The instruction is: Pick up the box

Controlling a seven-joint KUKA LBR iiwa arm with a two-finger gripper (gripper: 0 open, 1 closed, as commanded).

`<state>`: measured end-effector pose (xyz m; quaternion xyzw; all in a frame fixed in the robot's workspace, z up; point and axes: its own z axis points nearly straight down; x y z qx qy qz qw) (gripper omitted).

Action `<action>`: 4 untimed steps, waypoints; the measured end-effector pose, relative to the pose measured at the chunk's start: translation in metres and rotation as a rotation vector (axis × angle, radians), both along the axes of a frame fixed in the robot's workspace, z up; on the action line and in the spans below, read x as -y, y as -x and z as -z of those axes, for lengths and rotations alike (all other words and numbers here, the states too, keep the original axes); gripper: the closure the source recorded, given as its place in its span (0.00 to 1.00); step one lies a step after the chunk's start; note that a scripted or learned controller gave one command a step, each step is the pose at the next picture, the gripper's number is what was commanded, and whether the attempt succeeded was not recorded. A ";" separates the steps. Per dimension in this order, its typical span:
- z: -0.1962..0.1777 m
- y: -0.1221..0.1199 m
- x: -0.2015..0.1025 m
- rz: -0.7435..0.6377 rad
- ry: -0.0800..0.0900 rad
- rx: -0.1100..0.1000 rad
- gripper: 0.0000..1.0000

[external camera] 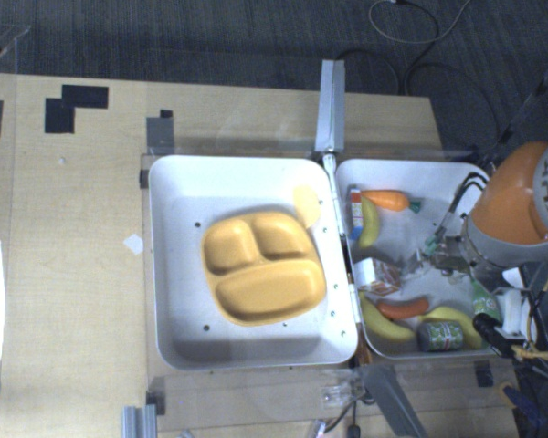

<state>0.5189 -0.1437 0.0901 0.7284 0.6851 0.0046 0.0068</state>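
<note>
A small red and white box [354,210] stands against the left wall of the right bin [411,165], next to a banana [370,224]. A second small white packet [364,271] lies a little nearer along the same wall. My gripper [426,255] is low inside the right bin, near its middle, to the right of both and apart from the box. The arm's orange band [521,194] hangs above the bin's right side and hides part of it.
The right bin also holds a carrot [385,200], a red sausage [404,307], two bananas [388,325] along the front and a dark can [439,336]. In the left bin [173,272] lies a yellow divided tray [260,265].
</note>
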 end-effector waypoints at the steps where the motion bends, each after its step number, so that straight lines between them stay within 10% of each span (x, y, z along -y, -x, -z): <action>1: -0.012 -0.002 -0.001 -0.001 -0.001 0.005 1.00; 2: -0.095 0.021 -0.083 0.239 -0.007 -0.011 1.00; 3: -0.006 0.026 -0.057 0.333 -0.006 -0.013 1.00; 4: -0.001 0.027 -0.031 0.736 -0.018 -0.001 1.00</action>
